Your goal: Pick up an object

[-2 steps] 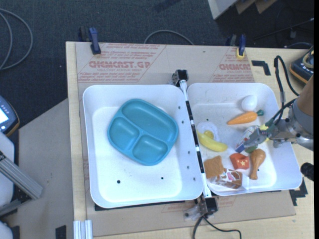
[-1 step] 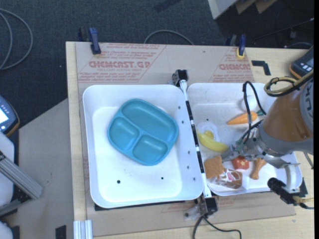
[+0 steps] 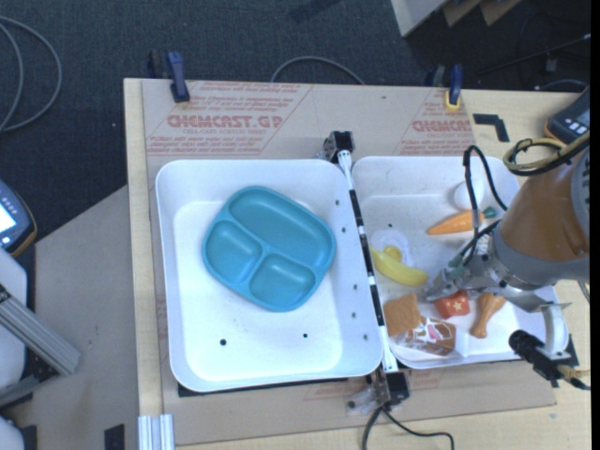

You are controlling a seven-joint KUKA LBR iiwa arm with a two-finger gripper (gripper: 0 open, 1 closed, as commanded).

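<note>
Floor: dark grey carpet (image 3: 84, 26) around the table, with cables trailing across it.
Table: pale board (image 3: 281, 115) printed with red lettering, two blue clamps (image 3: 175, 75) on its far edge, one near each far corner.
Left bin: white (image 3: 178, 279), on the table's left half, touching the right bin along a black seam.
Plate: blue (image 3: 269, 247), three compartments, lying flat in the middle of the left bin, slightly toward its far side.
Right bin: white (image 3: 375, 178), on the table's right half, partly covered by the arm.
Arm: grey with an orange band (image 3: 548, 223), reaching in from the table's right edge over the right bin.
Pincer: (image 3: 448, 284) low over the near half of the right bin, pointing left; whether its jaws stand wide or narrow cannot be told, and nothing is seen between them.
Banana: yellow (image 3: 397, 267), near the right bin's left wall, just left of the pincer.
Carrot: orange (image 3: 453, 222), toward the bin's far side, beside the arm's cables.
Red piece: (image 3: 454, 305) just below the pincer tip, touching or nearly so.
Toast: brown slice (image 3: 403, 314), near the bin's near left corner.
Wrapper: (image 3: 431, 337) brown and white item at the bin's near edge, beside the toast.
Drumstick: tan (image 3: 486, 313), right of the red piece, under the arm.
</note>
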